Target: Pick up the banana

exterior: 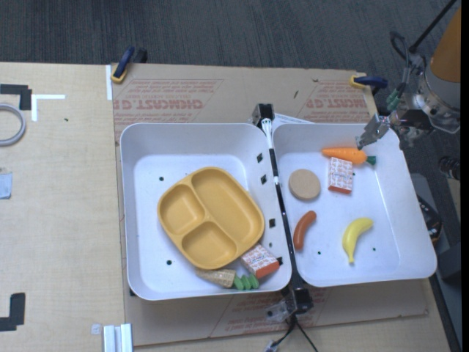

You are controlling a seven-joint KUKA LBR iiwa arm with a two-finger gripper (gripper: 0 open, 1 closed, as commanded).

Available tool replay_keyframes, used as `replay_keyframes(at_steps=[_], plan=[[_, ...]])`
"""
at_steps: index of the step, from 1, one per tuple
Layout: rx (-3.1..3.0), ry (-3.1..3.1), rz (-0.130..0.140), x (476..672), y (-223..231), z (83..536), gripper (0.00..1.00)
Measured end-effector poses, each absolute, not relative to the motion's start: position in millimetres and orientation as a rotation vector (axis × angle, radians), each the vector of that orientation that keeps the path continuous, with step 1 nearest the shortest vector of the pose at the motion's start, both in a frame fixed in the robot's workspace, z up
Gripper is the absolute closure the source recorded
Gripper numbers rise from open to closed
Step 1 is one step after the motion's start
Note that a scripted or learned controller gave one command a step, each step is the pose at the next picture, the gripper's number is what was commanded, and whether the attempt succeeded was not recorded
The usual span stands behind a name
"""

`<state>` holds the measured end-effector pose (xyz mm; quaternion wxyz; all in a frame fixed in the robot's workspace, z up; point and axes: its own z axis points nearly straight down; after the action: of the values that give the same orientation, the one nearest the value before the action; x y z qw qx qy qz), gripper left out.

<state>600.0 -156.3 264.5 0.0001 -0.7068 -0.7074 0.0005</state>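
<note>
The yellow banana lies in the right bin, towards its near right corner, curved and pointing roughly toward the front. My gripper hangs over the bin's far right corner, just beyond the carrot and well away from the banana. It holds nothing that I can see.
Besides the carrot, the right bin holds a red-and-white packet, a round tan biscuit and a red sausage. In the left bin sit a yellow divided plate and small food items at its front.
</note>
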Motion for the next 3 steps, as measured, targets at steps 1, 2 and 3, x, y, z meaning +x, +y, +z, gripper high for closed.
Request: replay_keyframes(at_steps=[1,2,3], plan=[[-2.227,-2.216,0.001,532.9,-219,154,0.0],[-1.877,-2.518,0.0,515.7,-147,93,0.0],[-1.882,-2.52,-0.003,517.1,-148,103,1.0]])
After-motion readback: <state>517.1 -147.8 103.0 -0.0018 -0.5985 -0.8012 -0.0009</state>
